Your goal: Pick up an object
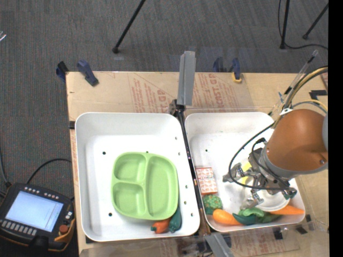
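In the camera view the gripper (261, 196) is low in the right bin (225, 123), over toy vegetables (252, 215), possibly touching them; whether its fingers are apart or together I cannot tell; the green plate (144, 185) lies in the left bin (96, 143).

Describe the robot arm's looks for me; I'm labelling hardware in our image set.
The arm shows a broad, rounded orange band above a grey wrist section. Black cables loop around the wrist, and thinner yellow and grey cables run up along the arm toward the upper right. The gripper below is a dark metal assembly with pale parts.
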`<state>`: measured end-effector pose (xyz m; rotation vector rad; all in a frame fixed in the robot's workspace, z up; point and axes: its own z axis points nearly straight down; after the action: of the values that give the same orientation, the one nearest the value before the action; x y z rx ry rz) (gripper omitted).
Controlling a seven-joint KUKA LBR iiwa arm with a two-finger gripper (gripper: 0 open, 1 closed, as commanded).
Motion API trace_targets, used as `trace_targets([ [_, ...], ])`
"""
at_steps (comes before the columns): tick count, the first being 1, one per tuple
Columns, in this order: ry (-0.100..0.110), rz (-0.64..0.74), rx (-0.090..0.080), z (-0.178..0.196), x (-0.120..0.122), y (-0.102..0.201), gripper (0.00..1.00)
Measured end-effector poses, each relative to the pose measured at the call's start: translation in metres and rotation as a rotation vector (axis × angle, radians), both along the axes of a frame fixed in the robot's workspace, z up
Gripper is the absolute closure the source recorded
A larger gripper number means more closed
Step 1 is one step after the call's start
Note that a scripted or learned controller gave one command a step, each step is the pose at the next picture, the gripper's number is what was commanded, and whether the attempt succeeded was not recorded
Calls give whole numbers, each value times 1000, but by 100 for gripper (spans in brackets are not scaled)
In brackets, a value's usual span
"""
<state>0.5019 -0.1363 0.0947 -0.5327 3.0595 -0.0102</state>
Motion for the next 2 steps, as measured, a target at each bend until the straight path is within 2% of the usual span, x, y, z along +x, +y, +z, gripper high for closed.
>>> trace_targets([
  [1, 33, -115, 5, -7, 50, -49, 0],
  [2, 31, -114, 7, 3, 51, -47, 100],
])
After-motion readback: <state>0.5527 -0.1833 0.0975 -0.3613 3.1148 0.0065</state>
